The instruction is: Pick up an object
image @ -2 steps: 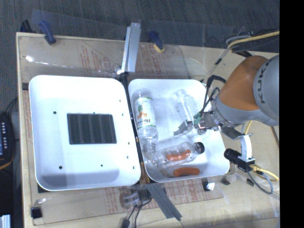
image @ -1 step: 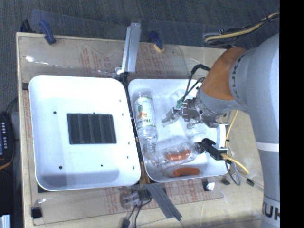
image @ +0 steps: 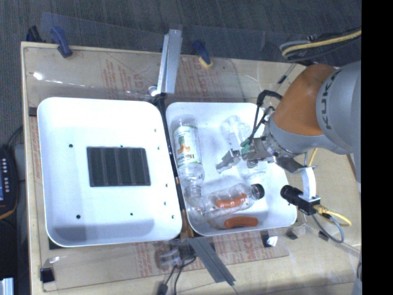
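The right bin (image: 212,108) holds several objects. A clear bottle with a white and orange label (image: 186,155) lies along its left wall. A second clear bottle with a black cap (image: 229,200) lies across the near part, with something orange inside it. An orange-red sausage-shaped piece (image: 241,222) rests by the near wall. A crumpled clear plastic item (image: 235,128) sits toward the far side. My gripper (image: 229,159) hangs over the middle of this bin, between the clear plastic item and the capped bottle. Nothing can be seen held in it.
The left bin (image: 61,134) has a dark ribbed rectangle (image: 118,166) in its middle. A metal bar (image: 168,60) stands at the far seam between the bins. The arm's orange band (image: 301,106) and cables (image: 319,211) crowd the right bin's right side.
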Robot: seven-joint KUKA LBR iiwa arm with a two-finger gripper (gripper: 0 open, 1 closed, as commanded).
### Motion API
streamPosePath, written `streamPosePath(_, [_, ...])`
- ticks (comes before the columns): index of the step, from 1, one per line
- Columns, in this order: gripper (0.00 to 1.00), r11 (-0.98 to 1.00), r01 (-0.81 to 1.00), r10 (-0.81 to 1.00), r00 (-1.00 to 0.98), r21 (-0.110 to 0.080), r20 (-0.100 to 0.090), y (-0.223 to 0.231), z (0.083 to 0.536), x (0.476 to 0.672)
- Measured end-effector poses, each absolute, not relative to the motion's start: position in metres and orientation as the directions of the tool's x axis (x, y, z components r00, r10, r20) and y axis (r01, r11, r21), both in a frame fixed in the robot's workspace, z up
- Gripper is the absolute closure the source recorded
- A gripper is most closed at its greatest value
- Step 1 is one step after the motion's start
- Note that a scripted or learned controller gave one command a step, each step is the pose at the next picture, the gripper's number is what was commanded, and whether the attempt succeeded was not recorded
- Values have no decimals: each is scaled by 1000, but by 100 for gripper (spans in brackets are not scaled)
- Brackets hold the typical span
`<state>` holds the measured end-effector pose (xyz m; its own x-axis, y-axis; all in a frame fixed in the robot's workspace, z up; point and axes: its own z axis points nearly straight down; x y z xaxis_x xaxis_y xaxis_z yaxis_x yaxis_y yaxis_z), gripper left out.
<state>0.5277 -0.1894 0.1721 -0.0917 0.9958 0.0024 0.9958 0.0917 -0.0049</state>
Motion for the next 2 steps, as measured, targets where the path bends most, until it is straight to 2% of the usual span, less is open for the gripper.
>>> streamPosePath(1, [0,145,989,989,-145,-5,3,-210,105,511])
streamPosePath(2, [0,325,946,946,-325,-1,0,-195,136,531])
